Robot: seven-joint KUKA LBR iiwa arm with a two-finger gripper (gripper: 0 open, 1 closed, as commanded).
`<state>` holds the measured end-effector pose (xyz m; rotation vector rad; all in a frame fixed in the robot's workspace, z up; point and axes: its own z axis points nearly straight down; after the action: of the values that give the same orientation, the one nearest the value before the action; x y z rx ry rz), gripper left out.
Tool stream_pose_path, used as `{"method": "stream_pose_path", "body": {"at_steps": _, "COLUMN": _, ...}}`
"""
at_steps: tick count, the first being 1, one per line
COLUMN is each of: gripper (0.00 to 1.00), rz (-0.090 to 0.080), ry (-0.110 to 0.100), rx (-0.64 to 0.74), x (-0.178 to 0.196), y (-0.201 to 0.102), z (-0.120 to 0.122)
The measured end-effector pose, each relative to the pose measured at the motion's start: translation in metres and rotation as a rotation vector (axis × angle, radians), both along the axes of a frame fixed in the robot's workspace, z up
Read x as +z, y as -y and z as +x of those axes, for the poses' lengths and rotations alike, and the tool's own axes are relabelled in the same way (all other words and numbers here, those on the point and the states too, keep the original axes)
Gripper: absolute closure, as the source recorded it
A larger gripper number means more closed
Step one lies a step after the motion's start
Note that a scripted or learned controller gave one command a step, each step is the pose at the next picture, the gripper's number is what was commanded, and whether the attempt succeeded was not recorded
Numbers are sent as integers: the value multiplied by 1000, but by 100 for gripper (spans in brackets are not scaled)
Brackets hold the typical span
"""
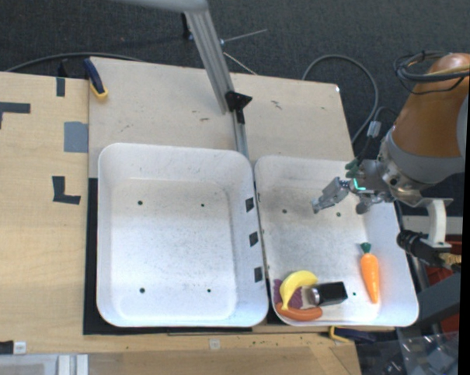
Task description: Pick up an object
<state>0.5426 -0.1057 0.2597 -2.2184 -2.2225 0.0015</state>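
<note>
My tool hangs over the right bin, can't tell its state, nothing visibly held. Carrot by the right wall; banana, black block at the near edge. Pick not started.

Below the gripper, the right bin floor lies bare. Nearer the camera, a toy carrot lies by the right wall, and a banana, black block and red piece crowd the front rim.
</note>
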Motion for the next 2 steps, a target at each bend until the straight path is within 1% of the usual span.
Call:
{"method": "stream_pose_path", "body": {"at_steps": 1, "gripper": 0, "rz": 0, "ry": -6, "rx": -2, "x": -63, "y": 4, "z": 0}}
{"method": "stream_pose_path", "body": {"at_steps": 2, "gripper": 0, "rz": 0, "ry": -6, "rx": -1, "x": -108, "y": 7, "z": -2}}
